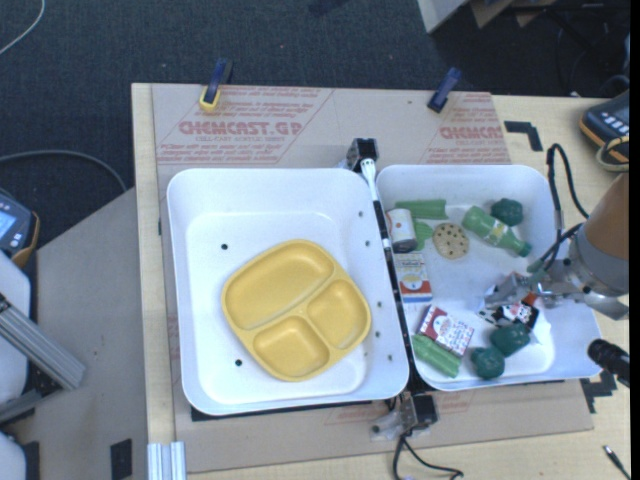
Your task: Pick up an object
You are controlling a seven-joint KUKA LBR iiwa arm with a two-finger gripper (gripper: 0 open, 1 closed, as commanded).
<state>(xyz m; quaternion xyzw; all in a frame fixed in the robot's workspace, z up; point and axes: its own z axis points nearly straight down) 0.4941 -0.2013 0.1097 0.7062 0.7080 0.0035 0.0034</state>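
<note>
Camera view: cardboard-topped bench (300, 118) on dark carpet (150, 18); whether the fingers (510, 298) are parted or closed is unclear

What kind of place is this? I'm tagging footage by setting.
Probably a robotics lab: two white bins clamped to a cardboard-covered bench, toy food such as a cookie, and cables on dark carpet.

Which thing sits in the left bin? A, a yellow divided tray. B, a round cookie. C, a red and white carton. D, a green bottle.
A: the yellow divided tray lies in the left bin; the other items are in the right bin.
</note>
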